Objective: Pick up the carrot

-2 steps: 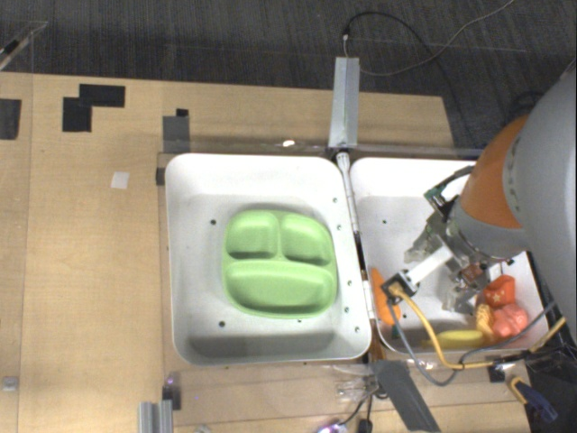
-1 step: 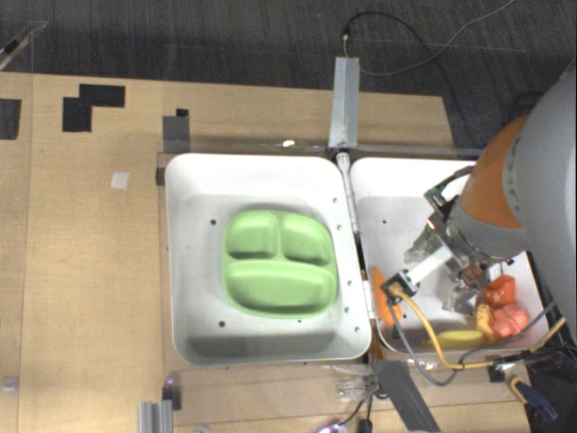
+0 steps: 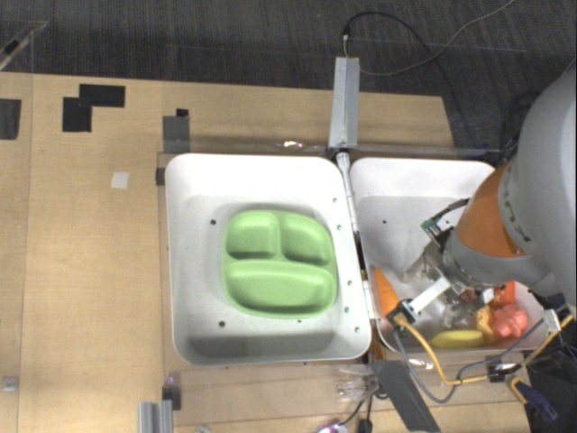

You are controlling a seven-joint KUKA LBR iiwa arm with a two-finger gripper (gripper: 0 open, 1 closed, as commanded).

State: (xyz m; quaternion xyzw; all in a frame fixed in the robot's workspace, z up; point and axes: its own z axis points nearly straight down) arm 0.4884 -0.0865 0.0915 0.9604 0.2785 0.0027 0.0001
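Carrot (image 3: 385,289), orange, tapered, lies against left wall of right-hand shallow white bin (image 3: 397,183); gripper (image 3: 453,300) hangs just beside, presumably lining up a grasp; grip state cannot be told.

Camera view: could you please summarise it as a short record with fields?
carrot: in right bin, by its left wall
gripper: over right bin, to the carrot's right in the view
left bin: holds green divided plate
other items in right bin: yellow banana, red item
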